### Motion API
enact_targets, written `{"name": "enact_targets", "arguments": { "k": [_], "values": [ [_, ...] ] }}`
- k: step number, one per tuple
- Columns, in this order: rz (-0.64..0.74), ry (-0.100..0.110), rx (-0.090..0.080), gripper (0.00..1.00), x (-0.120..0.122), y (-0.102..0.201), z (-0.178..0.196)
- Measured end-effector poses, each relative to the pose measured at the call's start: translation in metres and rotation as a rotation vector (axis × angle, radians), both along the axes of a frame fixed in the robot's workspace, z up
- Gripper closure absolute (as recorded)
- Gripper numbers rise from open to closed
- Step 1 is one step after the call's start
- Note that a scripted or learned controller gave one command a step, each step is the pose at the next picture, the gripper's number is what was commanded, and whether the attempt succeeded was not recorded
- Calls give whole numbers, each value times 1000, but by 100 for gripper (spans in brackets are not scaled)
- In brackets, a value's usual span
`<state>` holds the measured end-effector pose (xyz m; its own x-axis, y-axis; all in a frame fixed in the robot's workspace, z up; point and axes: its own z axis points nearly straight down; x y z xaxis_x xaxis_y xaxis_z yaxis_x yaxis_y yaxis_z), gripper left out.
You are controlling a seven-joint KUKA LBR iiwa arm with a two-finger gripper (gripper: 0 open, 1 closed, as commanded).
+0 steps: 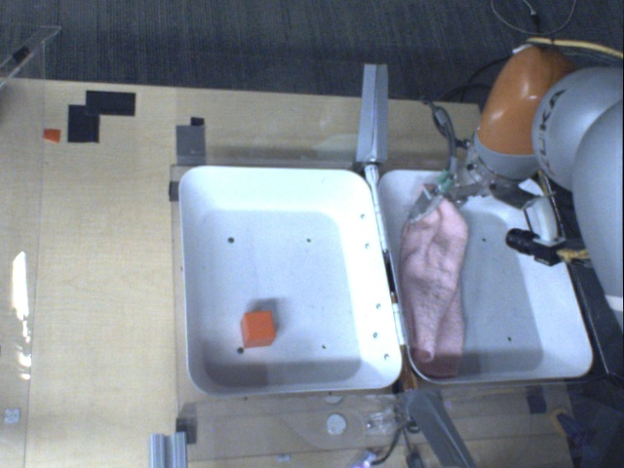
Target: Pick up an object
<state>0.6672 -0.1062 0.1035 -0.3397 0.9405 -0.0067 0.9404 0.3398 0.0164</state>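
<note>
Pink cloth (436, 286) hugs bin's (546, 359) left wall.

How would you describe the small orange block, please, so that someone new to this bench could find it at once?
Start with the two white bins side by side and take the left bin. Look toward its near left corner, where the orange block lies alone on the white floor. It is small, boxy and bright, unlike the long pink cloth lying in the right bin.
</note>
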Motion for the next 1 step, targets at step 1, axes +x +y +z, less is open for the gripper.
{"name": "enact_targets", "arguments": {
  "k": [1],
  "values": [
    [36, 5, -2, 0, -34, -24, -13]
  ]
}}
